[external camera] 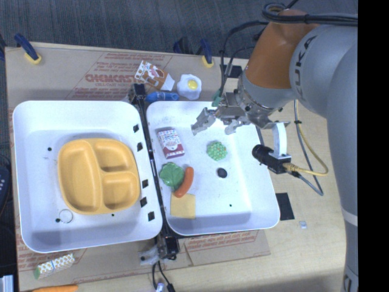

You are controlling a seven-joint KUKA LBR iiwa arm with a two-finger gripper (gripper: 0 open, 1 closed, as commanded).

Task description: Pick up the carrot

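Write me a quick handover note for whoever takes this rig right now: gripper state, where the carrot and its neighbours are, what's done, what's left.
Gripper: open, holding nothing, above the back part of the right bin.
Carrot: lying in the right bin near its left wall, touching the green leafy vegetable on its left, with the yellow block just in front of it.
Also in that bin: red carton, green dotted disc, small dark object.
Left bin: yellow divided tray.
Done: nothing grasped yet.
Left: move the gripper toward the carrot, descend, close, lift. The neighbours are tight, so a clean grasp looks tricky.
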